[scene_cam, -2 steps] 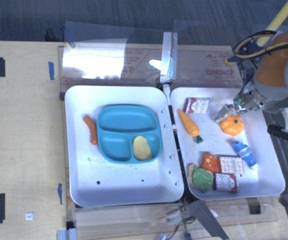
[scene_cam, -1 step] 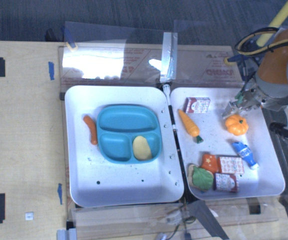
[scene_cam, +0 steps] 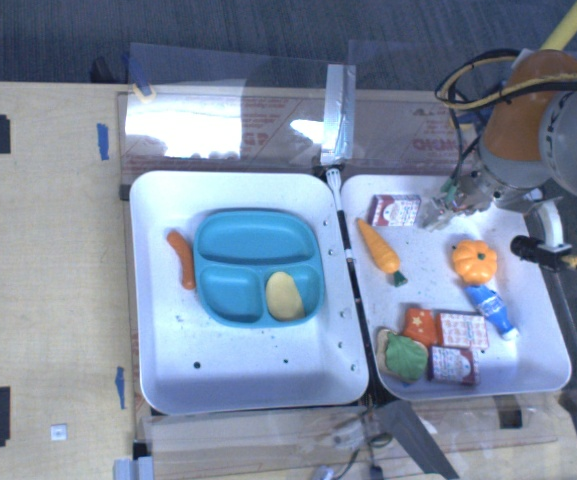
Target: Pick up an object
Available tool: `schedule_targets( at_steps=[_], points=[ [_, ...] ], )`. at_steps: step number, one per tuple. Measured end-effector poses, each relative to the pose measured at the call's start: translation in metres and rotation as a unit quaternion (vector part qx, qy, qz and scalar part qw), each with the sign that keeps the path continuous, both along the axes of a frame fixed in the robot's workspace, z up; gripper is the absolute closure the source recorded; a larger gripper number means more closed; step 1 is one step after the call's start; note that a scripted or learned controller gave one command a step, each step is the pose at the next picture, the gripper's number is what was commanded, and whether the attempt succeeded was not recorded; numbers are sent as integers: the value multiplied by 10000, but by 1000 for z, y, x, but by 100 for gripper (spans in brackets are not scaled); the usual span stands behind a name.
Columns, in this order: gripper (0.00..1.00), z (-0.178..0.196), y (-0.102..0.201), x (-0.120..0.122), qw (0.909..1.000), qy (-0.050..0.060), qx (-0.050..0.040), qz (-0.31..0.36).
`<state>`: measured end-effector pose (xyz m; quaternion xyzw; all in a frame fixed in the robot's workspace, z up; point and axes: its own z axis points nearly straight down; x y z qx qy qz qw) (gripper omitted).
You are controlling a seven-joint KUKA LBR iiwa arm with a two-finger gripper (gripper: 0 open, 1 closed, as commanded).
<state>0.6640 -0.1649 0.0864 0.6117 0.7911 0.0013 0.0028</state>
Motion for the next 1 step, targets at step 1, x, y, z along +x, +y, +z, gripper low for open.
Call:
schedule_targets(
  at_steps=[1],
  points=[
    [0, 0, -1, 0, 10000, 1, -2, -4]
  ],
)
